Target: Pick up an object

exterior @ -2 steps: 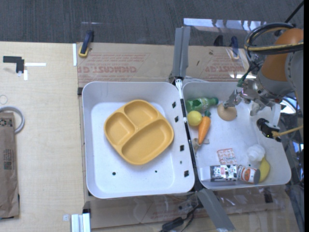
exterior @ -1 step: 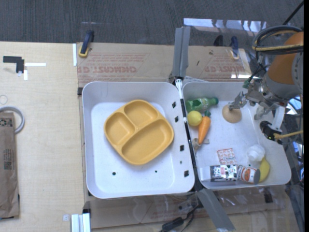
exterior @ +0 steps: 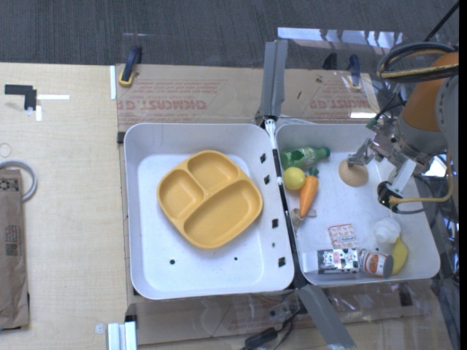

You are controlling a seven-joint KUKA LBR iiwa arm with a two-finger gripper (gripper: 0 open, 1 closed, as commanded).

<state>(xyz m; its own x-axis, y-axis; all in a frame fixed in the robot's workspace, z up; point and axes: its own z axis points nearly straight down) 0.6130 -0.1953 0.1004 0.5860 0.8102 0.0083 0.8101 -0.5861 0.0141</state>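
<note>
I see glossy yellow divided plate in left white bin | smooth carrot right | hand grip unclear | pale wood table

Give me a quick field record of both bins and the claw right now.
left bin: yellow divided plate
right bin: green bottle, lemon, carrot, tan round object, small card, labelled bottle lying flat, banana
claw: over right bin's far right area, beside the tan round object; grip state unclear
</note>
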